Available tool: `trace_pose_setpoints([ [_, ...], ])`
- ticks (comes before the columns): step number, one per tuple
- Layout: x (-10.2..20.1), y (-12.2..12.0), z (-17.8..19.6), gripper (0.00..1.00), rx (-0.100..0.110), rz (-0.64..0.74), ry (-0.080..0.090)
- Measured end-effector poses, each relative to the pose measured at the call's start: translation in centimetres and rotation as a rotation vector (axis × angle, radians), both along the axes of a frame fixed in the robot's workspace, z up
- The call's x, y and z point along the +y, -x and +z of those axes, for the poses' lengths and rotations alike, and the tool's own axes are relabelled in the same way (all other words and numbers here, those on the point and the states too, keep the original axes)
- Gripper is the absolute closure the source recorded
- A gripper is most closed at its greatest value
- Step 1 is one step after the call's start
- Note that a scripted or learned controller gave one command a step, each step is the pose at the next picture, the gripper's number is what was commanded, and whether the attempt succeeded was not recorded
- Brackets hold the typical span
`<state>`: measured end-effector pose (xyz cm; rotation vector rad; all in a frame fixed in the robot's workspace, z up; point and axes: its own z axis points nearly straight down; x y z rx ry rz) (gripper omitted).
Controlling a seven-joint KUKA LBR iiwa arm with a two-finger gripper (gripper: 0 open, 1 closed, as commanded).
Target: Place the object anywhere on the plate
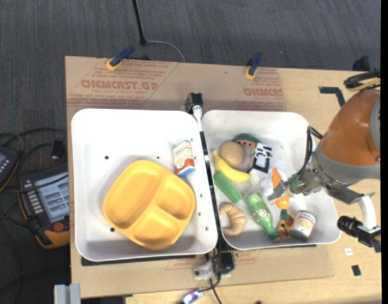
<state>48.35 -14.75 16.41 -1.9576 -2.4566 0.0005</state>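
Camera view, from above at a slant. Two white bins sit side by side on a cardboard-covered bench: one left bin (86, 170) and one right bin (295, 122).

Left bin contents, two items: one yellow compartment plate (149, 202), lying toward the front middle of the bin, and one small carton (183, 158) with red and blue print, standing just beyond the plate's far right edge, near the wall shared with the right bin. The carton is not on the plate.

Right bin contents, a loose cluster: one banana (230, 170), one brown round piece (231, 152) just behind it, one green cucumber-like piece (226, 187), one green bottle (261, 211), one croissant (233, 216), one small tin can (303, 224) at the front right, and one black-and-white box (261, 158). Further small items beneath the arm are too cluttered to count.

One arm enters from the right, orange band uppermost. Its gripper (283, 189) is low inside the right bin, beside small orange pieces; whether it is apart, together or clamped on anything cannot be told.

Two clamps hold the cardboard's far edge.
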Motion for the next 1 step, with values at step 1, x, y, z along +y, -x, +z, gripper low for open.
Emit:
trace_pose_setpoints([
  [1, 0.00, 0.00, 0.00, 0.00, 0.000, 0.000, 0.000],
])
